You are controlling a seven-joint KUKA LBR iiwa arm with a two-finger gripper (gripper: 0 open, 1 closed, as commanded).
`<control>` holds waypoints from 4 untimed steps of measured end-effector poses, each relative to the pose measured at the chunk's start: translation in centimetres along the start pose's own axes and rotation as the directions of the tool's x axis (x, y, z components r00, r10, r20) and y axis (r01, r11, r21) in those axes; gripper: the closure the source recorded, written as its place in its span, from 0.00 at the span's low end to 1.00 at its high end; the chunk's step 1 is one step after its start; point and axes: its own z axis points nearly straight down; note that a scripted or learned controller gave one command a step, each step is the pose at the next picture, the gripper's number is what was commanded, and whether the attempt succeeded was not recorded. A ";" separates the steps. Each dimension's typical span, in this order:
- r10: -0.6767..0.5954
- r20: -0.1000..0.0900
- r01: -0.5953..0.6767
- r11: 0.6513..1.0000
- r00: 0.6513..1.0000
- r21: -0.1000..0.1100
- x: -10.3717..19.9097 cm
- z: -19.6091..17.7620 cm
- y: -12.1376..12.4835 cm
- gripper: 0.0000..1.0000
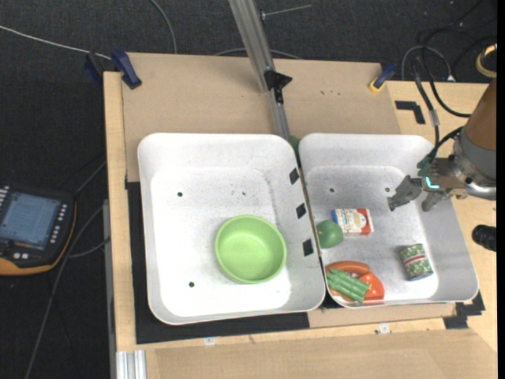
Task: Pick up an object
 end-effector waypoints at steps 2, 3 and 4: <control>0.000 -0.001 0.000 1.000 1.000 0.005 -0.1 5.8 0.7 0.00; -0.001 -0.001 0.001 1.000 1.000 0.004 0.6 10.3 0.4 0.00; 0.000 0.001 0.000 1.000 1.000 -0.001 0.6 11.9 0.5 0.00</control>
